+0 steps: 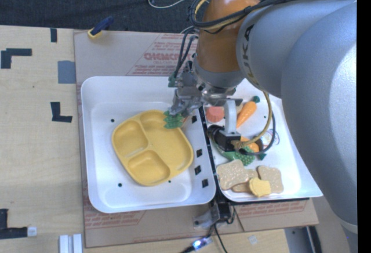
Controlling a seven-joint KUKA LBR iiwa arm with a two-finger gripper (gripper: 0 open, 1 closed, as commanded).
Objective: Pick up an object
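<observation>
**Jaws low over the green piece at the tray's edge**

A glossy yellow plastic tray point(152, 147) with 3 rounded compartments lies in the left white bin point(95, 147). A small leafy green piece point(172, 120) sits at its upper right rim, directly beneath the jaws point(181, 108); their opening cannot be told. The right bin point(301, 179) holds an orange carrot point(246, 112), rough tan crackers point(233, 175) and a yellow chunk point(260, 187). Red print on the cardboard point(122, 57) is mirrored and unreadable.

Two white bins point(93, 130) are counted on the counter. One yellow tray point(152, 147) is noted in the left bin. One carrot point(246, 111) and three crackers point(232, 173) are tallied in the right.
</observation>
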